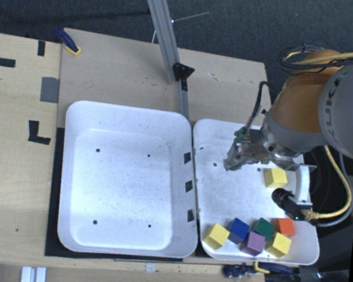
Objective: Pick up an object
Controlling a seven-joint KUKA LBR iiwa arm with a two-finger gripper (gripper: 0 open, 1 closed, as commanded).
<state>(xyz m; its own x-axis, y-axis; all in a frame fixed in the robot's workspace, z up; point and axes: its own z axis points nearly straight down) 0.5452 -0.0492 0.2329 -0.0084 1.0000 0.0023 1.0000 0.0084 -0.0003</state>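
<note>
My gripper [232, 163] hangs over the upper middle of the right bin [220, 200], its dark fingers pointing down and left, with no object seen between them. A yellow cube [275, 177] lies just right of it, beside the wrist. Along the bin's front edge sit several cubes: yellow [217, 236], blue [239, 230], purple [255, 242], green [263, 228], orange [286, 226] and another yellow [280, 245].
The left bin [73, 175] stands beside the right one, with small black clips on the shared rim. A slanted metal pole [167, 34] crosses the bench behind the bins. The arm's orange band and cables [309, 102] loom over the right bin's far right side.
</note>
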